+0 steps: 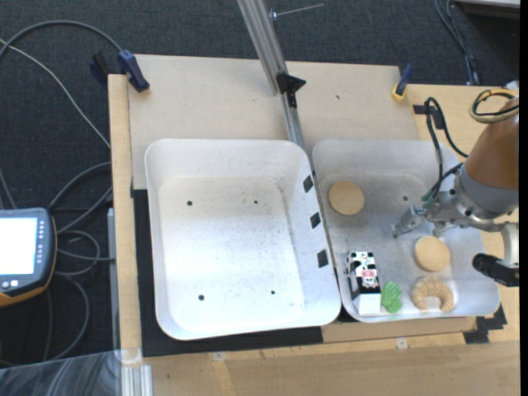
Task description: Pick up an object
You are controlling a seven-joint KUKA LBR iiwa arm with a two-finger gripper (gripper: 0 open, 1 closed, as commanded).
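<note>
A pole point(266, 52) is seen slanting down over the bench point(214, 97), ending between the two bins. A blue clamp point(132, 70) is fixed at the bench's far left corner, and a yellow clamp point(402, 85) at its far right. A screen box point(23, 254) is set at the left edge, with cables point(49, 64) laid on the dark floor.

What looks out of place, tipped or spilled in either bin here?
Nothing stands out. The round cookie, bun, croissant, green toy and black-and-white box all lie inside the right bin. The gripper sits above that bin's floor.
</note>
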